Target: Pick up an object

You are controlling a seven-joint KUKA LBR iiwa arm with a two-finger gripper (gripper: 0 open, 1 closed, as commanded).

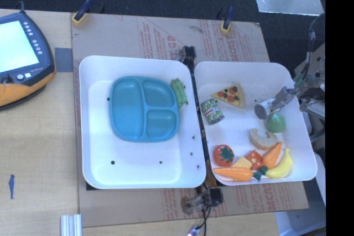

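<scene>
You see the green ball (275, 122) in the right bin (249, 70), near its right wall, and it lies just below the gripper (263, 110), almost touching it, but you cannot tell how the gripper stands or whether it holds something.

In the right bin (251, 70) lie toy foods: a pizza slice (229, 95) flat near the far wall; a small green-labelled can (212, 111) on its side by the left wall; a round green fruit (275, 122) toward the right; a pale bread-like piece (261, 139) just below it. Along the near edge cluster a tomato (223, 155), a long carrot (234, 173), a second carrot (272, 155) standing tilted, and a yellow banana (282, 166). A green vegetable (179, 92) lies beside the blue plate (145, 108) in the left bin (133, 177).
</scene>
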